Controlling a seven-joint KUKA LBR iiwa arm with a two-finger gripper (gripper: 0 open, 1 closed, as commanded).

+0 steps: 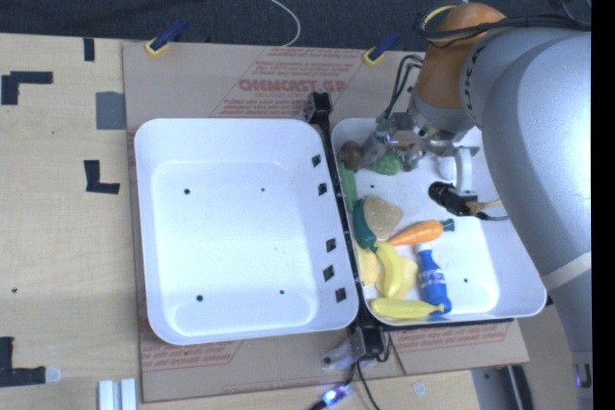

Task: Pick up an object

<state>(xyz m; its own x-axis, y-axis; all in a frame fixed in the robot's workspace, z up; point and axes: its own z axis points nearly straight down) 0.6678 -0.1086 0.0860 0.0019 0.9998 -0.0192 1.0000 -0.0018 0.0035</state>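
Green leafy soft toy [384, 162], my likeliest target, lies at the far-left corner of the right-hand shallow white bin [480, 302], directly under my gripper [402, 142]. Grip state: can't tell from this angle. Orange plastic carrot [419, 232] sits nearer the bin's middle, long axis running across the bin, well below me, w/ yellow bananas [392, 274] beyond it.

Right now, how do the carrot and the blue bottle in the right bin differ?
The carrot is orange with a green stem end; the blue bottle is blue with a white band. The carrot lies nearly crosswise in the right bin, while the bottle points along its length, nearer the front edge. Both lie flat, almost touching.
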